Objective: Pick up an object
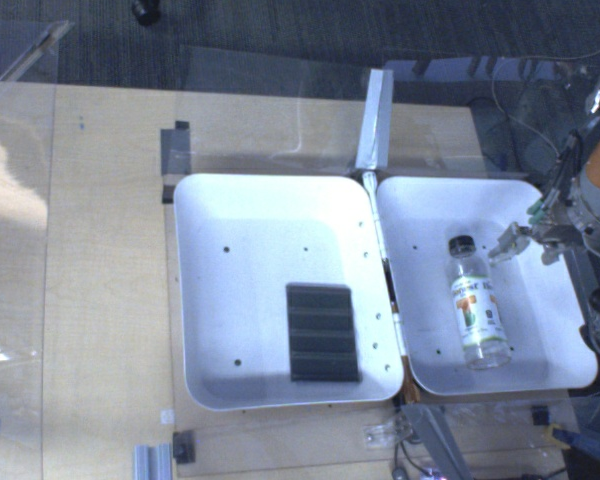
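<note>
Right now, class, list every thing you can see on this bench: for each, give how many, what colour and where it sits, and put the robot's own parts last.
White bins: two, white, side by side on the bench; left bin, right bin.
Ridged block: one, black, lying flat in the left bin, toward its near edge.
Bottle: one, clear with a black cap and a white, orange and green label, lying on its side in the right bin.
Bench: one, light wood, under both bins.
Arm: one, grey with an orange band, at the right.
Pincer: one, grey metal, over the right bin's far right part, beside the bottle's cap end, holding nothing.
</note>
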`<state>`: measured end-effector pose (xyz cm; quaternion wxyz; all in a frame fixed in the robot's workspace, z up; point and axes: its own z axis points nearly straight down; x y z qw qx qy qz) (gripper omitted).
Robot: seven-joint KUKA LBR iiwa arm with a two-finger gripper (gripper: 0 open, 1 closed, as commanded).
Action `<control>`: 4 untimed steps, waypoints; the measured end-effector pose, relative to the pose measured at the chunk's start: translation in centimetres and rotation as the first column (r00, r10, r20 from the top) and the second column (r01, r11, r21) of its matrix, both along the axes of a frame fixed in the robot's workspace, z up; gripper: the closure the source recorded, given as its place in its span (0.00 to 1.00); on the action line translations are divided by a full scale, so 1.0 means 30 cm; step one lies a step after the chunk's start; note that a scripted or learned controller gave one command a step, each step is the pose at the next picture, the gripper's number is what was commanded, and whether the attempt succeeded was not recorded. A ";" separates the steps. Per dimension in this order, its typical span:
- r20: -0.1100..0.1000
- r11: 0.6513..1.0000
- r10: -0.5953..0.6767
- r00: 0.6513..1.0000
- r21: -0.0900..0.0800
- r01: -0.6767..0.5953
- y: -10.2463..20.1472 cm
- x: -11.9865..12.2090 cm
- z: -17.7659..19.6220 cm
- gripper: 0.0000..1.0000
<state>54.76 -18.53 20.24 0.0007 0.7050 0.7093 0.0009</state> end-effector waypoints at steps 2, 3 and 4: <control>0.006 0.992 0.123 0.992 -0.002 -0.123 0.090 -0.020 -0.354 0.00; 0.011 0.992 0.124 0.992 -0.002 -0.124 0.094 -0.013 -0.317 1.00; 0.002 1.000 0.007 1.000 0.001 -0.007 0.391 0.185 -0.005 1.00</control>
